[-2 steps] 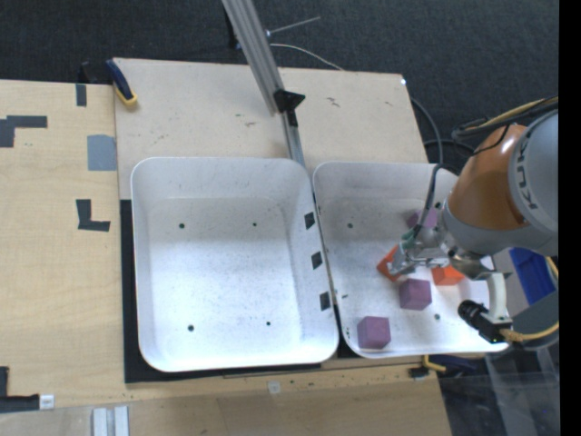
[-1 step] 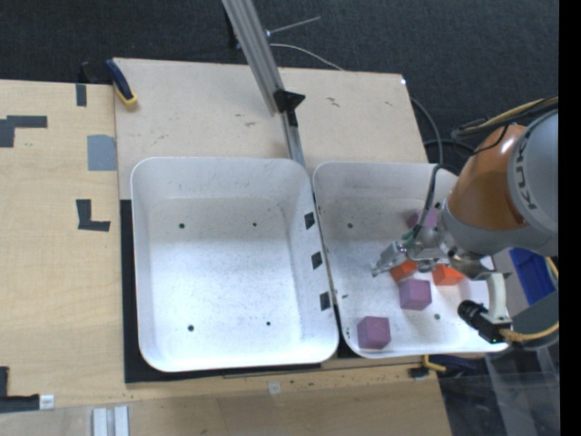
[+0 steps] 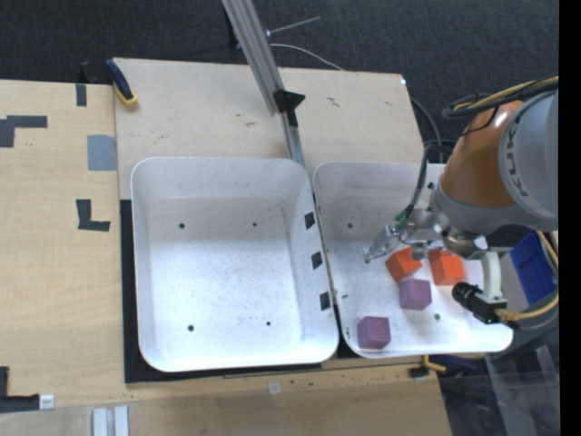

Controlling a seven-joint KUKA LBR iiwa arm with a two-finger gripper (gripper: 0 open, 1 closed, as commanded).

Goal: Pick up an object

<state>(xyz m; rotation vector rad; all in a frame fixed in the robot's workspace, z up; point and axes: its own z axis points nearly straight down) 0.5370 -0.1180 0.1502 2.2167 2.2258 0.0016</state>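
Camera view is showing the gripper (image 3: pixel 392 243) hanging over the right bin (image 3: pixel 349 189), reaching toward an orange block (image 3: pixel 403 265) beside two purple blocks (image 3: pixel 415 294), though whether its jaws are wide or narrow I cannot tell

Look at your arm (image 3: pixel 508 166) and you see a thick, rounded body in smooth grey, its outer shell catching a soft sheen along the curve. A broad orange band (image 3: pixel 477 157) wraps it just above the wrist, glossy and bulging like a collar. Below the band a darker grey wrist section narrows toward the gripper (image 3: pixel 392 240), which is a small cluster of pale metal parts with thin angular pieces. You can trace yellow and black cables (image 3: pixel 495 98) arching over the top of the orange band, and a thin dark cable (image 3: pixel 423 182) running down beside the wrist.
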